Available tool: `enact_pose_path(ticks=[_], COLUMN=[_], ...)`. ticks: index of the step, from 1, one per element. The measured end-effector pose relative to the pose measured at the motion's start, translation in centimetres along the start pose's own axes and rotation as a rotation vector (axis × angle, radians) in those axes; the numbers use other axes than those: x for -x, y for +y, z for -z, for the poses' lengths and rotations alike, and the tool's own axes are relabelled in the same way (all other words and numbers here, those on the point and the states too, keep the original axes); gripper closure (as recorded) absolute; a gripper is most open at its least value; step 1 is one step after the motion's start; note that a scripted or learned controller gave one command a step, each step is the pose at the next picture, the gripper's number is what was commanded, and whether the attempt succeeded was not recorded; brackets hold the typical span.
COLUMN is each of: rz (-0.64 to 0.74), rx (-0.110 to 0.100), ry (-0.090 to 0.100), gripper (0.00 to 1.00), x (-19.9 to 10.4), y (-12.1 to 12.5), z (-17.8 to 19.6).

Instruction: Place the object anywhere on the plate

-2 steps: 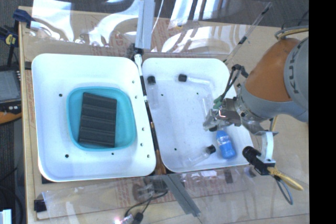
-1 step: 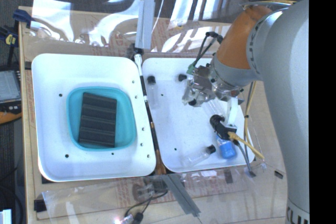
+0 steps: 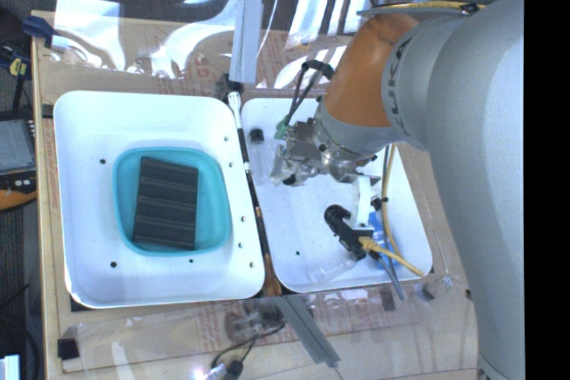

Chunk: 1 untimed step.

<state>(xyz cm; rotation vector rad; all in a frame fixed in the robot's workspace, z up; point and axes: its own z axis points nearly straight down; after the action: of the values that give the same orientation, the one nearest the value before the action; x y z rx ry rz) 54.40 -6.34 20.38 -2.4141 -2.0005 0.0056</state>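
A block lies on the plate in the left bin.

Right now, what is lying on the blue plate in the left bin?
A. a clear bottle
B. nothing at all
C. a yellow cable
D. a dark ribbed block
D: a dark ribbed block lies flat on the blue plate in the left bin, while the gripper is over the right bin.
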Motion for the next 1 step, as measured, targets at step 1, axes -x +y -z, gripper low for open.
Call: enact_pose_path(ticks=[1], rz=[0.103], rx=[0.003], ry=[-0.001], gripper=[1.0], x=[-8.58], y=[0.52], z=[-1.37])
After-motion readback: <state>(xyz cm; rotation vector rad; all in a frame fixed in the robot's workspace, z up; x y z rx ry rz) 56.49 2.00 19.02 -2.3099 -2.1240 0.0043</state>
